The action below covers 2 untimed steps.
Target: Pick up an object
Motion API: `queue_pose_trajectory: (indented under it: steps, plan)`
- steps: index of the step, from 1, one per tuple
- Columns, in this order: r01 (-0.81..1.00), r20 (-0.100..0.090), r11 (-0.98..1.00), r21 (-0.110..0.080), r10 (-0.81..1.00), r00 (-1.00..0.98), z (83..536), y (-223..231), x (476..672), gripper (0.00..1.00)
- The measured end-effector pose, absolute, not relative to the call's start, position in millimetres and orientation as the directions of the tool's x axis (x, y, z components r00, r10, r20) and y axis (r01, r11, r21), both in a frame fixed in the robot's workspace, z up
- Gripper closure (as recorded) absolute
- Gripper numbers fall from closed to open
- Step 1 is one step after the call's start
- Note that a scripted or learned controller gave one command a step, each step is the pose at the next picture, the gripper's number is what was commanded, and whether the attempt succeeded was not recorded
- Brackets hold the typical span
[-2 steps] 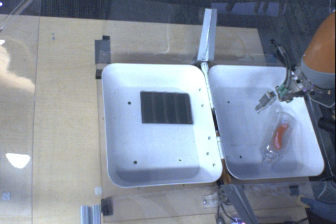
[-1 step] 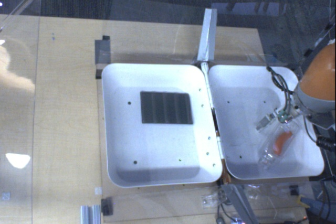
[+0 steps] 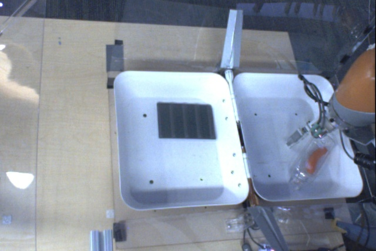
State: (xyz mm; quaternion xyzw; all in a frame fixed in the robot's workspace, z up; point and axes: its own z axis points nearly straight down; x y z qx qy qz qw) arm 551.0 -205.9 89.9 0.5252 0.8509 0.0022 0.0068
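Nearest the onlooker, in the front half of the shallow white plastic right-hand bin (image 3: 258,192), lay a clear, crinkled plastic packet with an orange piece inside (image 3: 311,161), the only loose item in that bin and the evident target. It rested toward the bin's outer side, well apart from the wall the bin shared with its neighbour.

Just behind the packet, deeper into the same bin, the arm's two-finger gripper (image 3: 306,133) hung low over the white floor, close to the packet's far end or touching it. From where I stood, glare and clear plastic blurred the tip, so whether the gripper was open, closed or gripping anything could not be told. Nothing was visibly lifted.

By my reading the pick was at the approach-and-grasp step, not the carry. The next move would call for closing squarely on the slippery packet, then rising straight up, clear of the bin's rim.

Above the gripper rose the grey arm with its orange band (image 3: 358,91), black cables (image 3: 310,90) trailing over the bin's far corner. To the side of the right-hand bin sat its white twin (image 3: 126,126), holding a dark ribbed rectangular mat (image 3: 185,121). Beyond both bins, a grey metal post (image 3: 232,38) stood at their junction on the pale wooden bench (image 3: 64,126).
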Motion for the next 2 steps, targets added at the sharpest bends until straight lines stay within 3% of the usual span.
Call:
queue_pose_trajectory:
  steps: [1, 2]
  plan:
    - [0.893, -0.010, 0.450, 0.012, 0.893, -0.450, 90, -206, 508.0, 0.00]
    - [0.880, -0.012, 0.475, 0.015, 0.880, -0.475, 91, -205, 493.7, 0.00]
